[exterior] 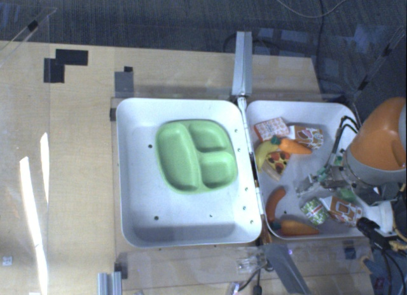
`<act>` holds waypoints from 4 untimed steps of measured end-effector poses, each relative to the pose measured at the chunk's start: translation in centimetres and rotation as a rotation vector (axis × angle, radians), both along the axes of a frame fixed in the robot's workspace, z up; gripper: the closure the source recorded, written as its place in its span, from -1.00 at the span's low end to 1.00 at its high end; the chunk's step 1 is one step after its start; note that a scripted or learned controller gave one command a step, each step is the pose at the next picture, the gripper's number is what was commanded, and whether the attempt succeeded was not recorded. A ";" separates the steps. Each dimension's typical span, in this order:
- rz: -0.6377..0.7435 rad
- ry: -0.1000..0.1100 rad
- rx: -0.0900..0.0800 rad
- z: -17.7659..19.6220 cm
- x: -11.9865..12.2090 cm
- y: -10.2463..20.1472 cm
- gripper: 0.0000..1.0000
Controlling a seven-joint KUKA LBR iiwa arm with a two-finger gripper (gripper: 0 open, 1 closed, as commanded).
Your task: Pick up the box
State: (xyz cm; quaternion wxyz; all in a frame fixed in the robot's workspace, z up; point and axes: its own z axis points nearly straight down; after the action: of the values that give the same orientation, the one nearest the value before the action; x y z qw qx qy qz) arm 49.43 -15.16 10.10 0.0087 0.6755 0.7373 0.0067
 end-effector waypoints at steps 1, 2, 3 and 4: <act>0.001 -0.005 0.000 1.1 0.2 0.0 1.00; 0.001 -0.011 0.000 2.2 0.4 0.1 1.00; 0.001 0.015 -0.002 -1.3 14.2 -2.2 1.00; 0.002 0.020 0.002 -1.4 14.1 -2.0 -1.00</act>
State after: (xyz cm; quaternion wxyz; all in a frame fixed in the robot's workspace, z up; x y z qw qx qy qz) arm 63.49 -17.18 8.71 0.0006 0.6750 0.7378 0.0007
